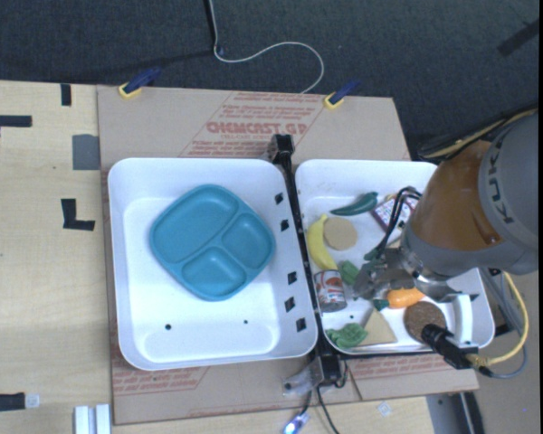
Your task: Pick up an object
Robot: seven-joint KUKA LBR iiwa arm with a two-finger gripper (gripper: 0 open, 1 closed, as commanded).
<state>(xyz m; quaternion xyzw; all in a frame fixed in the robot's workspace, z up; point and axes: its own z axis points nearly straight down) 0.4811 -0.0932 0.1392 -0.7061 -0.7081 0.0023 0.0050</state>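
The right bin (362, 166) holds several toy foods: a yellow banana (319, 242), a tan round biscuit (340, 234), a dark green pepper (355, 206), a small can (331, 289), a green leafy piece (348, 335), a pale wedge (380, 325), an orange piece (404, 298) and a brown round cookie (423, 316). My gripper (373, 280) is low in this bin, between the can and the orange piece, just right of a small green piece (348, 269). The arm's orange band and grey wrist cover the bin's right part.
The left bin (163, 172) holds a blue divided plate (213, 240). A black divider with clips runs between the bins. Both bins rest on cardboard (253, 125), and a white cable loops at the top.
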